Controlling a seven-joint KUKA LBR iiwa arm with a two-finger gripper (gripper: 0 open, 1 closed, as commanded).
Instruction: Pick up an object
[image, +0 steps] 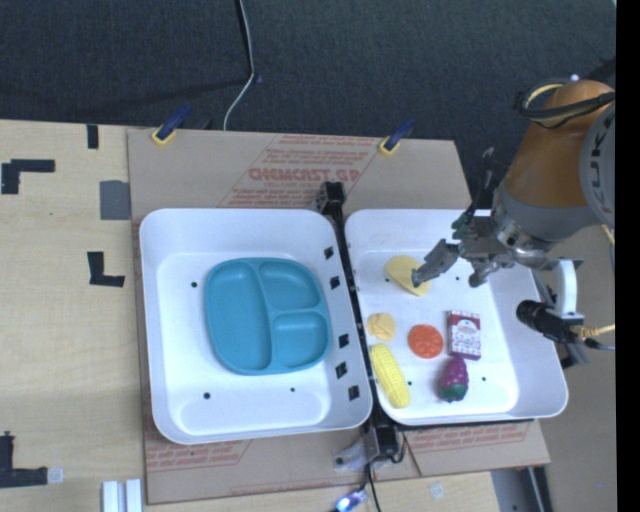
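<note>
Overhead, slanted view of two shallow white bins set side by side on a cardboard sheet. Left bin (170, 400): holds a blue divided plate (267, 314) lying flat, long axis running roughly left to right, its two smaller compartments toward the right. Right bin (535, 395): holds six small toy foods. Pale yellow piece (403, 271) — nearest the gripper, in the upper left part of this bin, long axis tilted from upper left to lower right, its lower right end under or touching the dark fingertip. Small yellow-orange lump (381, 325) just below it. Corn cob (389, 375) along the bin's left wall, long axis near vertical in the view, leaning slightly from upper left to lower right. Red-orange round piece (426, 341) between the lump and a red carton (464, 335), the carton upright in the view. Purple eggplant (454, 379) just below the carton, green cap at its lower end. Gripper (432, 270) reaching in from the right on the grey arm with orange band — fingers low over the pale yellow piece; spread or closed: cannot tell at this angle.
</note>
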